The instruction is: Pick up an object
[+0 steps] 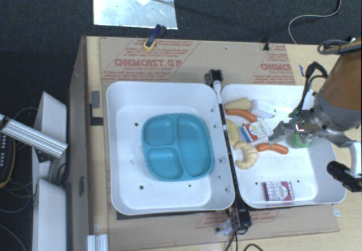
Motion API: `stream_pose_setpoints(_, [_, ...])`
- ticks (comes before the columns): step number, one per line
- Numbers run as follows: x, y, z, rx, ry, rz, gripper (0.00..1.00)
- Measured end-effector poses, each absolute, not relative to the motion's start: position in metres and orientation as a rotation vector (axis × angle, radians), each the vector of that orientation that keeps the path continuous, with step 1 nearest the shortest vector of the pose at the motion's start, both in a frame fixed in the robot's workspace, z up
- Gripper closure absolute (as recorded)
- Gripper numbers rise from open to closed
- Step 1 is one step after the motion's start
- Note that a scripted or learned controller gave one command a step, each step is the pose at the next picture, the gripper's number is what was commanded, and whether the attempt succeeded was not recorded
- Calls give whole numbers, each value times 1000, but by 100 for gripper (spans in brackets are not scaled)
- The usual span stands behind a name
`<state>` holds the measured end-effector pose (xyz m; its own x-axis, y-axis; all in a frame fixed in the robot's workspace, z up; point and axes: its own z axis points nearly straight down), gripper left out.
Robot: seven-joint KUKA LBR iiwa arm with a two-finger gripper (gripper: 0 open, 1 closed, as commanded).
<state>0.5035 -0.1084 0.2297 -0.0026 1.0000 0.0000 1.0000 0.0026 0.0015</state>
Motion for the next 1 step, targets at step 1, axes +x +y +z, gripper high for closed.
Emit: stream_pose_setpoints(1, [585,-99,165,2218,2225,0,0])
